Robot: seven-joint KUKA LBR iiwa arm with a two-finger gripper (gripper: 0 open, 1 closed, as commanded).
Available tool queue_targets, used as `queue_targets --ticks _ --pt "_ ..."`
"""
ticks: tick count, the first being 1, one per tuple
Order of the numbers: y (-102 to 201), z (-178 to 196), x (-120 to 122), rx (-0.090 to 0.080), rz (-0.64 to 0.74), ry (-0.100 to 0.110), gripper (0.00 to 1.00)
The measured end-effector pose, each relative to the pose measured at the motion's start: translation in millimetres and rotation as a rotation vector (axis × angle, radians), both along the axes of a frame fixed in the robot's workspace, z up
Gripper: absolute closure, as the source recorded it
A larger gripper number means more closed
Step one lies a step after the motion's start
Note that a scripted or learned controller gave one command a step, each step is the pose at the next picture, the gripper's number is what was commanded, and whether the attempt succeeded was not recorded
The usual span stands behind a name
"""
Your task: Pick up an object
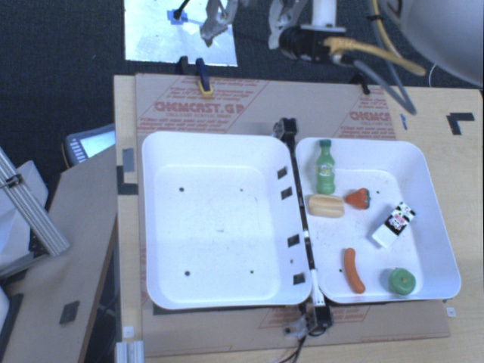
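I see pincer [246,17] high above bins, fingers apart, nothing between them. No pick made yet. Candidates all in right bin [435,195]: green bottle [325,168], hot dog bun [326,206], sausage [353,270], green apple [402,280], milk carton [393,225]. Descent, grasp, lift left.

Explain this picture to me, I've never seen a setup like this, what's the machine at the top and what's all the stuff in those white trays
One camera looks down at a slant on a bench with two shallow white bins. The machine at the top is a robot arm; its gripper, two open metal fingers, hangs above the bench's far edge holding nothing. The right bin holds toy food: a green bottle, a hot dog bun, a strawberry, a small milk carton, a sausage and a green apple. The left bin sits beside it. The arm's job is picking up one object.
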State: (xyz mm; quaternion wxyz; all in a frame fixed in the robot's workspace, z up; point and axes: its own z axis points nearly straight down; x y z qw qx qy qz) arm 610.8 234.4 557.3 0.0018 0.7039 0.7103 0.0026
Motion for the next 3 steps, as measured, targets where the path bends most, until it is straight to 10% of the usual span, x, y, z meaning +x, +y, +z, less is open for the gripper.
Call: queue_targets --ticks 1,2,3 --pt "0 11 0 0.001 0.003 -0.003 1.00" --pt "0 11 0 0.000 0.004 -0.002 0.00" --pt "0 23 0 0.001 0.006 -0.005 1.00"
